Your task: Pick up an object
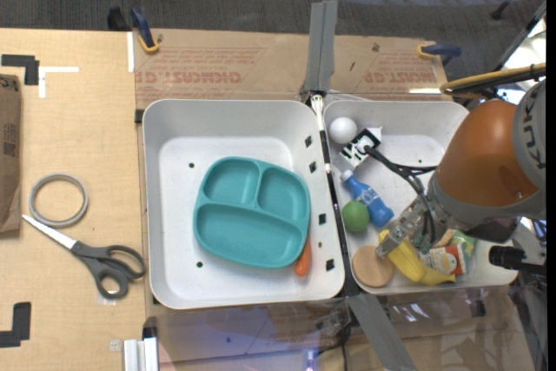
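Nearest the camera, in the right bin, the gripper sits low among clutter at the front edge: a yellow banana-like toy, a tan wooden disc and a colourful packet crowd just beside it. Whether the jaws are wide or narrow I cannot tell, nor whether anything lies between them. To grasp well, centre over one item, likely the yellow toy, and close before lifting straight up. Farther back lie a green ball, a blue bottle and a white ball. The left bin holds a teal plate.
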